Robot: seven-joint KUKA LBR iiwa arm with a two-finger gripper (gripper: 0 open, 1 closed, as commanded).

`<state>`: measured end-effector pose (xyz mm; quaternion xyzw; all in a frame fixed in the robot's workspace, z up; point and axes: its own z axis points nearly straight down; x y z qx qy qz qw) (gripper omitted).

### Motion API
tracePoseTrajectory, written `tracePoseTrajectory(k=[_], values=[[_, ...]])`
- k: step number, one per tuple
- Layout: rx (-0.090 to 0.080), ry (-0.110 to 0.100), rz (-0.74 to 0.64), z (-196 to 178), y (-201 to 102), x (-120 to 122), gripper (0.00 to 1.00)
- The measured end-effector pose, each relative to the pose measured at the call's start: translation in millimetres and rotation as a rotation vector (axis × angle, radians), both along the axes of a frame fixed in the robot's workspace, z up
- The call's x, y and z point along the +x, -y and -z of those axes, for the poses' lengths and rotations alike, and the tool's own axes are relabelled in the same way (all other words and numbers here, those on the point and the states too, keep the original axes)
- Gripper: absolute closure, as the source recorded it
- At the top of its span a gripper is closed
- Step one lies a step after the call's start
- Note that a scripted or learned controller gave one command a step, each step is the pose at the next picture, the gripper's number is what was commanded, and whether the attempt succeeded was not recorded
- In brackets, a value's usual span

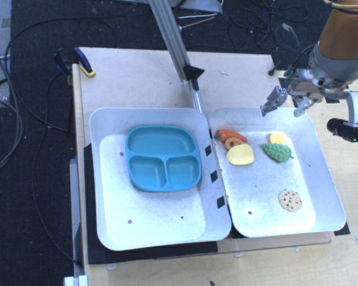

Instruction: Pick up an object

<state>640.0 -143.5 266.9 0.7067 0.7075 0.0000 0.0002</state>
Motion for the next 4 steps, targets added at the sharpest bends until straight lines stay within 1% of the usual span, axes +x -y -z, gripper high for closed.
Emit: tracePoseTrajectory(k=[1,2,3,4], values=[[0.000,-0.003,0.002,58,-7,-6,0.00],[0.000,-0.004,0.002,101,-9,-9,0.00],[0.000,-0.004,0.003,159,-4,-17,0.00],[-0.001,0.002,0.002,145,-4,-15,1.00]])
